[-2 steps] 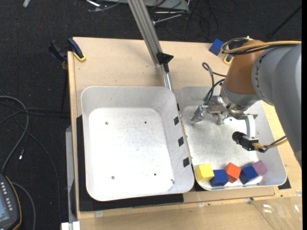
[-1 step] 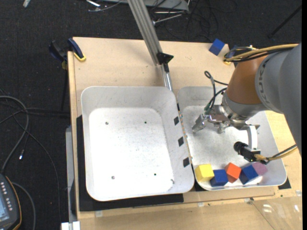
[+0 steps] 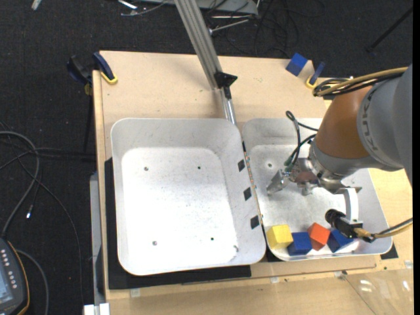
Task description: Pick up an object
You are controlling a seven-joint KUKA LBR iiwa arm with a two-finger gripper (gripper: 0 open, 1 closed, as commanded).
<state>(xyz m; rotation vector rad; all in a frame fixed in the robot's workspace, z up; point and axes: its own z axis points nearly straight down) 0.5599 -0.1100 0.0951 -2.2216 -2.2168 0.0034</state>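
Observation:
Several small blocks lie along the front edge of the right bin [image 3: 262,133]: a yellow cube [image 3: 280,235], a blue block [image 3: 300,243], an orange block [image 3: 319,235] and another blue block [image 3: 340,240]. My gripper [image 3: 290,186] hangs over the middle of this bin, behind the blocks and apart from them. Its fingers are spread open and nothing is between them. The grey arm with its orange band [image 3: 344,126] covers the bin's right side.
The left bin [image 3: 131,133] sits beside the right one, with a shared wall between them. A slanted metal pole [image 3: 200,35] crosses the back of the bench. A blue block [image 3: 297,63] and clamps [image 3: 105,69] rest on the bench's far edge. Cables trail near the wrist.

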